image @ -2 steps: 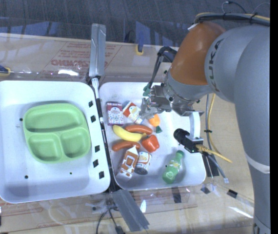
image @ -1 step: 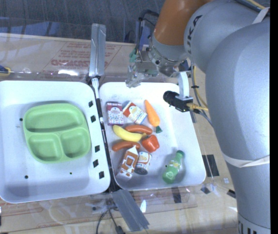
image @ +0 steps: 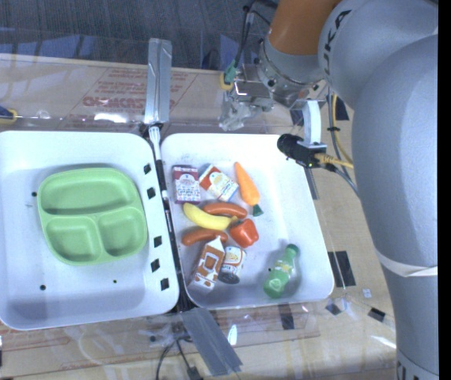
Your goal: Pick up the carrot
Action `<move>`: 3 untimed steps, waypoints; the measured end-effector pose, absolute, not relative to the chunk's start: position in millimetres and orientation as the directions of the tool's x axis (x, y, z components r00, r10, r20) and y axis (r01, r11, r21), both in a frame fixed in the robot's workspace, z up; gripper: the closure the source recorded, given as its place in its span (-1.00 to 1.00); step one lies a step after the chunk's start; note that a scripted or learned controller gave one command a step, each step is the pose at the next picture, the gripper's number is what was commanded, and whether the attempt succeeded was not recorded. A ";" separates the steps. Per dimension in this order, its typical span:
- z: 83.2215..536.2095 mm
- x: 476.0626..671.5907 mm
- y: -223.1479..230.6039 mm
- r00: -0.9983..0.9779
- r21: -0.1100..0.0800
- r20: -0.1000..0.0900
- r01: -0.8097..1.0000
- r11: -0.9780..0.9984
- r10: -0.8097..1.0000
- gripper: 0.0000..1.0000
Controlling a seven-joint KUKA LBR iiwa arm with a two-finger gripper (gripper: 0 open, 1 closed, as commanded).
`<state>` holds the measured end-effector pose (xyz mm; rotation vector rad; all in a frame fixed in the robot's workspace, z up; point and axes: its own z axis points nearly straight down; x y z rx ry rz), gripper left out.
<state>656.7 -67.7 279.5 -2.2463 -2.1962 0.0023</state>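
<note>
Camera view has the carrot (image: 246,184) lying in the right bin (image: 305,212), in the upper middle of the pile, its orange body slanting from upper left to lower right with a small green end at the lower tip; just to its left sits a small carton (image: 218,184) with red and white print, and left of that a flat red-and-white packet (image: 186,184) close to the bin's left wall; below the carrot a red sausage (image: 224,209) lies across a yellow banana (image: 205,217), and a second red sausage (image: 198,236) lies under the banana's lower end; a red pepper (image: 244,233) rests just beside the banana's right tip, below the carrot's green end; lower down an orange juice box (image: 206,264) leans beside a small dark can (image: 230,266), and a green bottle (image: 281,271) lies near the bin's lower right corner, apart from the rest; the left bin (image: 4,236) holds a green divided plate (image: 92,214) with three compartments; the hand (image: 245,101) hangs above the back edge of the right bin, over the tabletop (image: 75,85), well apart from the carrot and touching none of the items; whether it is apart or together I cannot tell; the grey arm (image: 384,117) with its orange band comes in from the right
</note>
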 end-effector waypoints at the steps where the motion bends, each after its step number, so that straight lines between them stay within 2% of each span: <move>1: 368.5 623.1 -3.7 0.125 0.000 -0.001 0.992 -0.125 0.992 1.00; 2: 381.2 656.7 -16.3 0.123 -0.001 -0.001 0.992 -0.123 0.992 1.00; 3: 442.6 656.8 -18.1 -0.088 0.002 -0.001 0.996 0.088 0.996 1.00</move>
